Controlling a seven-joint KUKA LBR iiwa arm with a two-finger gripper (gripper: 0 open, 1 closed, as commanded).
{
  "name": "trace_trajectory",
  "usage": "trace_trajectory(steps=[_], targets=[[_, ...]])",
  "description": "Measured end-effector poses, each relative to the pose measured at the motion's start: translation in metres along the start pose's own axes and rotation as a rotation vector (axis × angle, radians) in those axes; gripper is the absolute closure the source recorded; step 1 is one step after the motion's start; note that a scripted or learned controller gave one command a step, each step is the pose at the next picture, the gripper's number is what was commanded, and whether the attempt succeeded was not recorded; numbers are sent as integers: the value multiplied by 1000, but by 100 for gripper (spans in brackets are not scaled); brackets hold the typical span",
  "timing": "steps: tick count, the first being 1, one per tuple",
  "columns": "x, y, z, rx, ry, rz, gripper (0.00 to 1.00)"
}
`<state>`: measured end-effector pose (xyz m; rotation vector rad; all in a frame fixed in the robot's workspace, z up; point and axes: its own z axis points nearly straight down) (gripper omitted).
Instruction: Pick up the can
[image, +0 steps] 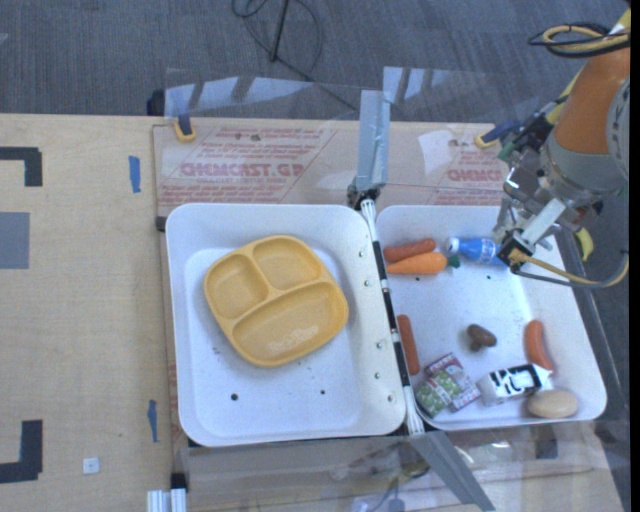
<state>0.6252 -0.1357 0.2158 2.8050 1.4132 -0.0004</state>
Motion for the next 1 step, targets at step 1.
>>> trace_trajectory(steps=[1], targets=[[33, -73, -3, 5, -2, 391, 100]])
